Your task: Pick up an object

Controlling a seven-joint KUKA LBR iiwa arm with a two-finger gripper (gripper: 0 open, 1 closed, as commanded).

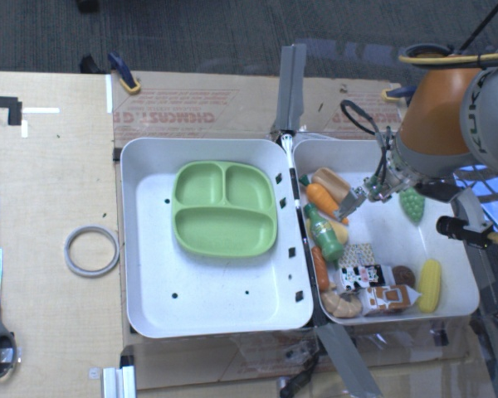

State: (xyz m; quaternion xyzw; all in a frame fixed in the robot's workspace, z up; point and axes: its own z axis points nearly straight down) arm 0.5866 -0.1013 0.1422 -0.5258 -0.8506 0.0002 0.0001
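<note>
The cardboard sheet (191, 106) behind the bins carries red print, upside down and too faint to read.

Evenly and brightly lit from overhead, without harsh glare. Soft, short shadows only: a faint one under the green three-compartment plastic plate (225, 209) toward 5 o'clock, another along the inner wall of the left shallow white plastic bin (141, 247) at 9 o'clock. Slightly washed out on the floor of the right white bin (448, 301). Mildly soft and grainy overall; small print unreadable. Dim toward 12 o'clock, over the dark carpeted floor (232, 15). Pale wooden tabletop (41, 181) evenly toned.
</note>
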